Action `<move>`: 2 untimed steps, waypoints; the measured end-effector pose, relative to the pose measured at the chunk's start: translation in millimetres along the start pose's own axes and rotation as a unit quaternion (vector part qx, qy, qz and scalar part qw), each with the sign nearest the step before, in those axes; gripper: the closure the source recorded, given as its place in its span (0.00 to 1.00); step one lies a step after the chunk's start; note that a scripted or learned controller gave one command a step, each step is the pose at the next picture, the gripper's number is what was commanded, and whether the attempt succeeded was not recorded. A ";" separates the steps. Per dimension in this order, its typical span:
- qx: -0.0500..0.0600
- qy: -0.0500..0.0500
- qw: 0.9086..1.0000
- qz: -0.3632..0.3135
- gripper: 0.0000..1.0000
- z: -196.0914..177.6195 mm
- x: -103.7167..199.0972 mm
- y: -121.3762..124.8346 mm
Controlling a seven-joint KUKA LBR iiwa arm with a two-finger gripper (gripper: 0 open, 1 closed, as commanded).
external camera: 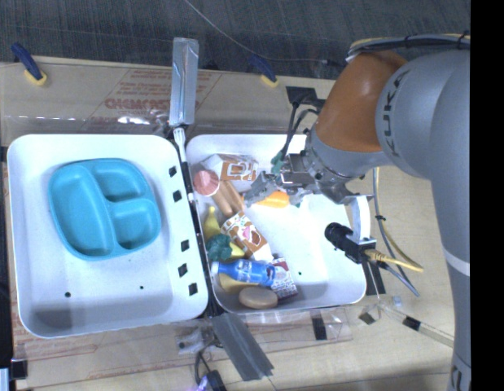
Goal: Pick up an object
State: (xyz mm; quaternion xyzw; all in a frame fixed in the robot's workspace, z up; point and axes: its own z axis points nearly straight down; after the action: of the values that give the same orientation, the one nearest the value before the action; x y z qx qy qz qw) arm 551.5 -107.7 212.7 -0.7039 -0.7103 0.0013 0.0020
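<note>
Camera view: the left bin (40,243) holds a blue divided tray (105,204). The right bin (333,279) has packets and toy food heaped along its left wall, with bare floor to the right. The pincer (278,187) hangs over an orange-yellow piece (275,199) near the back; whether it grips cannot be told.

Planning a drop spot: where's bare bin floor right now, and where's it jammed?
Free: left bin, the strip around the blue divided tray, widest along its near edge. Right bin: the open patch between the pile and the right wall, below the gripper. Crowded: the right bin's left side, packed with items such as the blue packet and tan disc.
</note>
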 end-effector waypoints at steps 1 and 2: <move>0.001 0.000 0.995 0.096 0.00 117.3 -59.5 33.7; -0.001 0.001 0.997 0.075 0.00 121.1 7.1 88.7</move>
State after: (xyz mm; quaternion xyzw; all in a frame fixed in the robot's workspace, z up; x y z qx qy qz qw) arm 639.6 -99.7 91.1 -0.7549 -0.6559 0.0000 0.0018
